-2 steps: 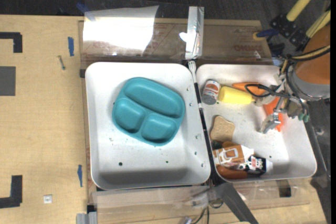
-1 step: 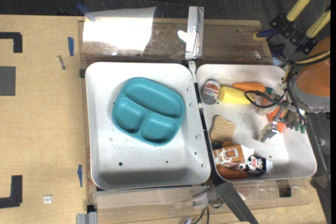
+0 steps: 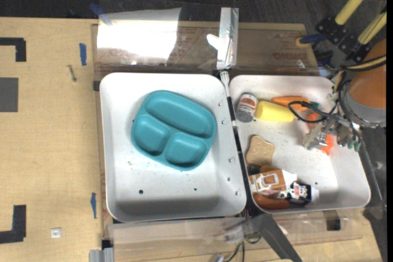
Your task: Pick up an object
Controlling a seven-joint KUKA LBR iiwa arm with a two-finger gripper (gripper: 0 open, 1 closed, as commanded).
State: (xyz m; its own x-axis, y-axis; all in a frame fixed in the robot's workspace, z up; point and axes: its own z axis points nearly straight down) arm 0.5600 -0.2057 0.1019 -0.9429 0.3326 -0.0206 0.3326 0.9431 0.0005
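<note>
Right bin (image 3: pixel 344 190) holds the pickable stuff: yellow block (image 3: pixel 274 111) at 12 o'clock, small can (image 3: pixel 246 107) at 11, orange carrot-like piece (image 3: pixel 293 101) just beyond the block, bread slice (image 3: pixel 260 150) at 9, printed packet (image 3: pixel 276 184) at 7. Gripper (image 3: pixel 324 135) hovers at 3 o'clock; open or closed, cannot tell. Left bin (image 3: pixel 123 187) carries a teal divided tray (image 3: pixel 174 128).

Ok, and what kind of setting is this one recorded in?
Most likely a lab bench set up for robot picking trials: two white bins side by side, toy items like a teal divided plate, and a robot arm reaching in.
</note>
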